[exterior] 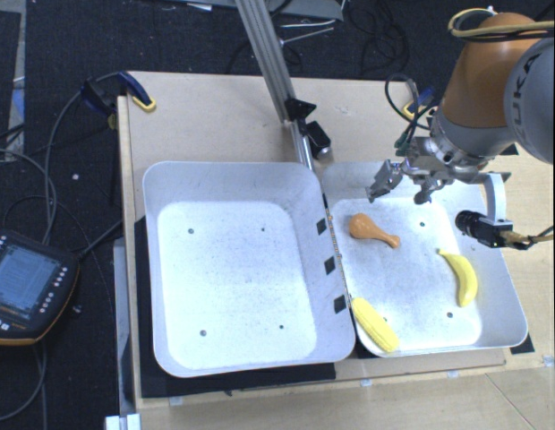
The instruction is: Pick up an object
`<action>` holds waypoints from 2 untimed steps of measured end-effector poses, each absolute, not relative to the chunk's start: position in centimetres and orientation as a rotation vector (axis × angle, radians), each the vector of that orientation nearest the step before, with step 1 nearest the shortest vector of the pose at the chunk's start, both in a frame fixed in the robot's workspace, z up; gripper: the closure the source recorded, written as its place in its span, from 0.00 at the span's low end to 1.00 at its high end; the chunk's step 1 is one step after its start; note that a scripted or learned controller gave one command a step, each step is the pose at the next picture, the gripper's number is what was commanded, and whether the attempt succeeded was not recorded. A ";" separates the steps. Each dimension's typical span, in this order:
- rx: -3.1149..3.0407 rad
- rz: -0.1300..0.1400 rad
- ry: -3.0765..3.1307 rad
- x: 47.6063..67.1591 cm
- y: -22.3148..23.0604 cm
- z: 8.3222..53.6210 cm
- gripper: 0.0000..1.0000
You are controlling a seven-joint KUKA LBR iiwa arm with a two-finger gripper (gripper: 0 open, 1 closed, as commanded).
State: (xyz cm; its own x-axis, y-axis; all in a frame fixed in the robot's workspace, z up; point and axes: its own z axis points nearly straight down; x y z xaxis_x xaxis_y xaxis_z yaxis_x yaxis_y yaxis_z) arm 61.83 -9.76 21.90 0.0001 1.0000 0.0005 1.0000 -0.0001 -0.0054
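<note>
Arm comes in from upper right of frame, grey w/ orange band above wrist. Gripper [402, 187] hangs over the upper part of the right bin [501, 280], fingers spread wide apart, nothing btwn them.

Right bin holds 3 items: a toy chicken drumstick [373, 230] just below & left of the gripper, near bin's upper left; a banana [462, 278] toward the right side, mid-height; a corn cob [374, 323] at lower left corner, lying against the rim next to the left bin [161, 191]. All three well apart from each other, none touching the gripper.

Teach pendant [22, 285] sits on the floor at far left of frame. A metal rail [268, 52] slants down from top centre to the bins' shared edge.
</note>
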 end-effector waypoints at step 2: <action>-2.218 0.005 -2.219 62.0 -10.1 11.7 0.00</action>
State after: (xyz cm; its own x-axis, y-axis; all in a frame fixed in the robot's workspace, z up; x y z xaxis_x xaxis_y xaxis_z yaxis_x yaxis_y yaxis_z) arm 61.96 -10.06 11.68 -0.0004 1.0000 0.0004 1.0000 0.0004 -0.0047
